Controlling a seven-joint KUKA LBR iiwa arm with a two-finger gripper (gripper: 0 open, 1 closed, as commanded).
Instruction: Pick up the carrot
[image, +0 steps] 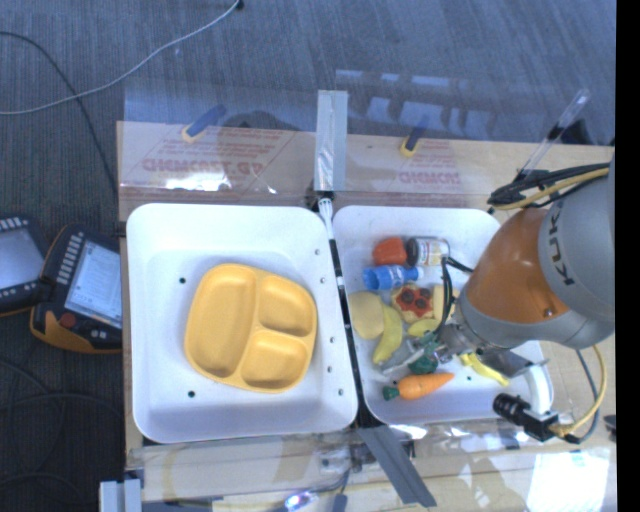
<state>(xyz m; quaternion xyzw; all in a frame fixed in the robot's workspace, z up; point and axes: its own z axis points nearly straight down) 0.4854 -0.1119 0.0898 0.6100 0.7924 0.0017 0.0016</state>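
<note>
The carrot (422, 385) is orange with a green stalk end and lies flat near the front wall of the right bin (470, 405). My gripper (432, 355) hangs just above and behind it, its dark fingers among the toys by the banana. The grey arm with its orange band (510, 280) covers the bin's right side. Nothing shows clearly between the fingers.
A yellow three-part plate (250, 325) lies in the left bin (160, 400). Behind the carrot sit a banana (388, 337), a pizza slice (412, 299), a blue bottle (388, 277) and an orange-capped bottle (405, 250). A yellow piece (487, 370) lies to the right.
</note>
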